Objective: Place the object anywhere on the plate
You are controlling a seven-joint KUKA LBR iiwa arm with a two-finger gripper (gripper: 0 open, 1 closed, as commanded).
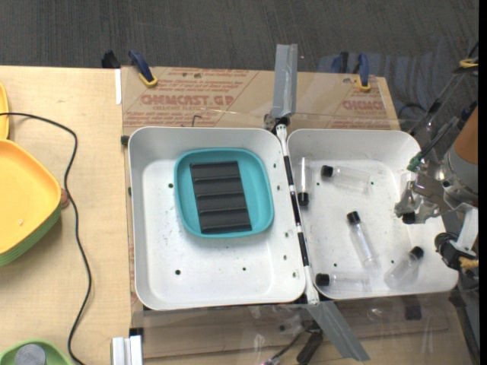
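Observation:
A teal square plate (262, 196) with a black ridged insert (220, 197) lies in the left white bin (152, 226). Several clear tubes with black caps lie in the right bin (380, 147): one near the back (346, 176), one upright along the divider (302, 179), one in the middle (360, 238), one at the front (341, 282) and one at the front right (403, 268). My gripper (409, 207) hangs low over the right edge of the right bin, above the bin floor. A small dark shape sits at its tip; what it is cannot be made out.
A metal divider (293, 204) runs between the two bins. Yellow plates (23, 204) are stacked at the left on the wooden bench, with a black cable (76, 204) looping past them. Cardboard (198, 97) lies behind the bins, held by clamps.

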